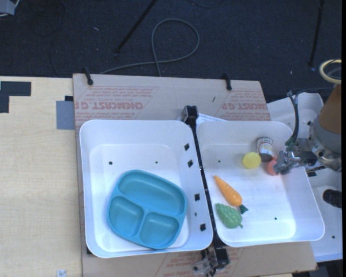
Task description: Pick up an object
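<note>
The claw [284,163] sits at about 3 o'clock in the view, hanging over the right rim of the right bin [303,224]. Honestly can't tell if it's spread or pinched, it's small and kind of a dark metal blur. It's right up against a small red-orange object [271,167], touching or nearly so, but I can't see that thing actually between anything, so no claim of a hold. The arm [328,128] comes in from the right edge, grey wrist with the orange band above it, angled down and leftward into the bin.

Working outward: just beside the claw at its 9 o'clock is a yellow ball [251,160], and a small can-like jar [265,145] sits at roughly 11 o'clock from the claw. Further toward 7 o'clock there's a toy carrot [228,191] lying diagonally, and a green bumpy veggie thing [229,216] just below its tip.

The left bin [98,149] holds 1 blue divided plate [146,209] with 3 compartments, tilted a bit.

Both bins rest on a cardboard sheet [161,100] with printed lettering. At 9 o'clock is a light wood bench top [29,183] with a few dark patches. Up at 12 o'clock the floor is dark carpet [75,27] with cables [176,36] looping across it.
</note>
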`<state>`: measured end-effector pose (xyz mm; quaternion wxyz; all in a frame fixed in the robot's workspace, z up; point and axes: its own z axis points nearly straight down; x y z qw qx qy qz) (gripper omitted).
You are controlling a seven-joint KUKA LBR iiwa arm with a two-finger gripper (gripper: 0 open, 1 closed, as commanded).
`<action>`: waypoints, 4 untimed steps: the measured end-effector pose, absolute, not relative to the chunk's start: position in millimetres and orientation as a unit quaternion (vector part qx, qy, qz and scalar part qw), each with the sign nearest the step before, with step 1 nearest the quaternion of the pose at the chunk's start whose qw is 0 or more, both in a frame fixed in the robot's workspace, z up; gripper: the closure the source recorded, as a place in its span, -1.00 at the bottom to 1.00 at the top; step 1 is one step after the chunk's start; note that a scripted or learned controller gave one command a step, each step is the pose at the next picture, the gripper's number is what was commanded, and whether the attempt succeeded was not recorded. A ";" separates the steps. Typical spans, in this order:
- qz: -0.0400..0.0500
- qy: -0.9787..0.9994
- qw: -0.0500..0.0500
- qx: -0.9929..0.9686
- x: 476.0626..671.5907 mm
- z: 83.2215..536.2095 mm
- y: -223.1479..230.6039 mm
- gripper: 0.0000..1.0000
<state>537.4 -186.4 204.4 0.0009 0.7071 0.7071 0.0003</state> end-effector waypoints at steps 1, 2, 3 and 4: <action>0.000 0.708 0.001 0.707 538.0 246.9 -187.2 1.00; -0.001 0.708 -0.002 0.706 534.6 234.2 -139.8 1.00; 0.000 0.708 -0.002 0.706 533.2 241.3 -87.5 1.00; -0.001 0.708 -0.002 0.706 525.1 248.0 -35.7 1.00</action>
